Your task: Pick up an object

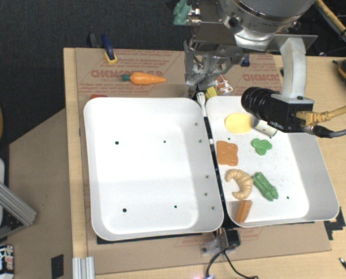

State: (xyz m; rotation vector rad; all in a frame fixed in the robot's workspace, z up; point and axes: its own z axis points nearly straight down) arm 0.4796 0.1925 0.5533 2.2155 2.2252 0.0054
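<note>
Gripper (204,80) above bins' far edge, beside carrot (144,79).

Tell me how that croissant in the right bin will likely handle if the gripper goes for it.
The croissant looks like a moulded toy, so it is probably stiff and light. Its curved, ridged shape may make it twist between the fingers. It lies close to the green vegetable and an orange piece, so a push would likely nudge those too.

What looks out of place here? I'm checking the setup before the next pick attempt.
A toy carrot lies outside both bins on the cardboard behind the left bin, while the other toy foods sit in the right bin. An orange piece rests close to that bin's near rim.
</note>
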